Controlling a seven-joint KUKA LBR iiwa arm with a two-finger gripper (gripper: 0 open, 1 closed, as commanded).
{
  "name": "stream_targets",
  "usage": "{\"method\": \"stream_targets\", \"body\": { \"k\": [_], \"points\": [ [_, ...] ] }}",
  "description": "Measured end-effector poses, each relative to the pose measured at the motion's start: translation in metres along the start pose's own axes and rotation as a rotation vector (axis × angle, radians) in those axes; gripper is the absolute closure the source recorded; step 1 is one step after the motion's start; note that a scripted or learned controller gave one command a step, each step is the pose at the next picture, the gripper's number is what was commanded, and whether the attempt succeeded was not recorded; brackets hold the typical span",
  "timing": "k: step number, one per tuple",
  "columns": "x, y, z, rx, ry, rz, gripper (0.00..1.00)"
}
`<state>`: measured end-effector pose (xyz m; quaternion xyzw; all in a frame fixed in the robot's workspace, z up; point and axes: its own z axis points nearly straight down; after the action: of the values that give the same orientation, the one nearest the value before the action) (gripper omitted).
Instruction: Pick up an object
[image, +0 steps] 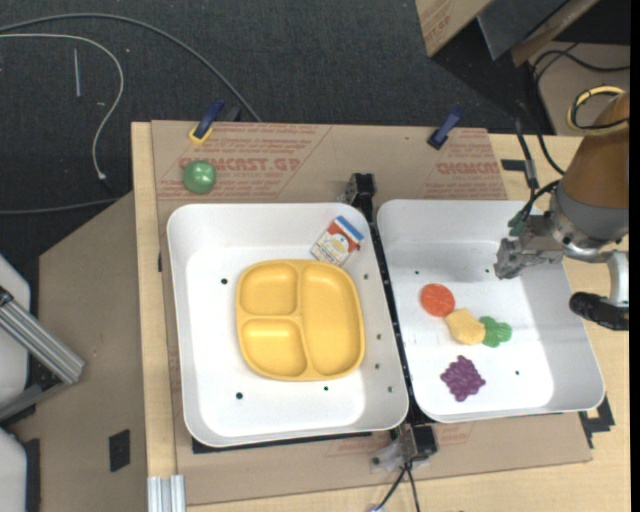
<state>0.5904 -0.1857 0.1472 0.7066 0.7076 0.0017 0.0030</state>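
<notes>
Green ball (199, 177) sits on the cardboard bench top (260, 160), outside the bins, near the far-left corner

Left bin (200, 300): yellow divided plate (300, 319) lies about centre, three compartments, long axis roughly left-right. Small milk carton (336, 241) lies tipped at the bin's far-right corner, just beyond the plate's far edge, long axis slanting towards the far right. Open floor along the left wall and the near edge

Right bin (570, 370): four small things bunched in the near-left half. Orange round piece (437, 299) farthest back; yellow piece (464, 326) just beside it on the near side, long axis slanting; green piece (495, 332) touching the yellow one's right end. Purple grape bunch (462, 377) sits alone, close to the near edge. Right half of the floor and the far-left corner are open

Gripper (506, 262) is over the bin's far side, right of the orange piece and apart from it, nothing seen between its fingers. Open or closed: can't tell from this angle
</notes>
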Motion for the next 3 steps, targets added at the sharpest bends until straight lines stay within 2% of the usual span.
{"method": "stream_targets", "body": {
  "k": [1,2,3],
  "points": [
    [-0.003,0.007,-0.064,-0.001,-0.001,0.0,1.0],
    [-0.008,0.014,-0.111,-0.001,0.0,0.0,1.0],
    [0.036,0.017,-0.105,0.008,0.004,-0.003,1.0]
  ]
}}
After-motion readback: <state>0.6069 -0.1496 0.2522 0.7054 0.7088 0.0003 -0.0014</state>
